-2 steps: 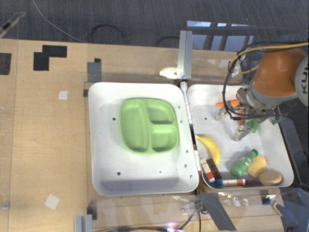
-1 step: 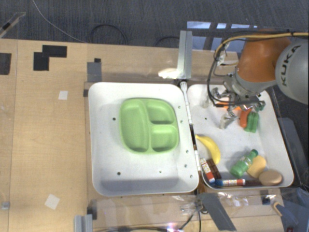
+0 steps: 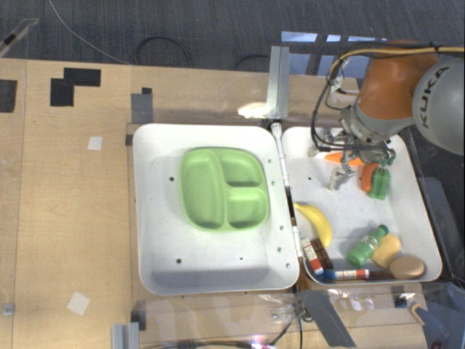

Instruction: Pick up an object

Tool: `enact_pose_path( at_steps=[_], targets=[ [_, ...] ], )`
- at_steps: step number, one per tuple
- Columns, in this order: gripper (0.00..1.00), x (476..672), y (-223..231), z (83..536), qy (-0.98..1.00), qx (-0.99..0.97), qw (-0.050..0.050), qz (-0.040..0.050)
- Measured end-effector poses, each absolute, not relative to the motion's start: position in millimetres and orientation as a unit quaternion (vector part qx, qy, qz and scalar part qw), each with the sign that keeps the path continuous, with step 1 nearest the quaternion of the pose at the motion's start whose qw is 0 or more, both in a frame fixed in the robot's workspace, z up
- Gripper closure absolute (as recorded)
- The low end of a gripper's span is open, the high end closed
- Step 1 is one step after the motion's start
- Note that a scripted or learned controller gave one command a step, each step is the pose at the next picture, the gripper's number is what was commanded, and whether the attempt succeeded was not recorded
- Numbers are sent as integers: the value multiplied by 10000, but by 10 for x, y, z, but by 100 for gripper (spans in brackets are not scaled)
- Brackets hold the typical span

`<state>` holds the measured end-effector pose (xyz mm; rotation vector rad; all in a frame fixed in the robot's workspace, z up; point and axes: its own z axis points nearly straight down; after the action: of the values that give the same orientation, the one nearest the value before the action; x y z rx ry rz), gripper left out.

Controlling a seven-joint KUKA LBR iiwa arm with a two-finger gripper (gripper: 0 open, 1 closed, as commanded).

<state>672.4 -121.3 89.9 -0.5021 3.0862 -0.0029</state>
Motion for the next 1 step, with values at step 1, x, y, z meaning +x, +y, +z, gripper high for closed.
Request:
enact_pose_path(
  at_steps=[1],
  targets=[
    [100,6763,-1206,1056,9869,-1607,147,-21]
  ],
)
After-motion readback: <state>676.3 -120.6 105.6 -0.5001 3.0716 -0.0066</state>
